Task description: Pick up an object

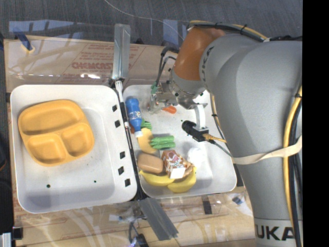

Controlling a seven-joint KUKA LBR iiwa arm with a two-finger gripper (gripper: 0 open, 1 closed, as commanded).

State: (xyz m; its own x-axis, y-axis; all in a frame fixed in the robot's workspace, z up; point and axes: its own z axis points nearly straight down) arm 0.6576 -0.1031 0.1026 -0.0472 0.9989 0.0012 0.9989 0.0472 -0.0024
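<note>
Tool [160, 100] above one blue bottle [133, 113]

Grey arm [257, 86] with orange band [193, 53]. Two white bins: left bin [31, 189] carrying a yellow-orange divided tray [54, 131]; right bin [223, 171] with blue bottle [133, 113], green block [163, 142], yellow banana [167, 181], tan-brown bun [150, 163], red-and-white patterned packet [176, 163], small orange piece [170, 108].

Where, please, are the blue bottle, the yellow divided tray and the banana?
blue bottle [133, 113]: camera view, middle of its body.
yellow divided tray [47, 114]: camera view, its upper compartment.
banana [181, 185]: camera view, its curved lower side.
</note>
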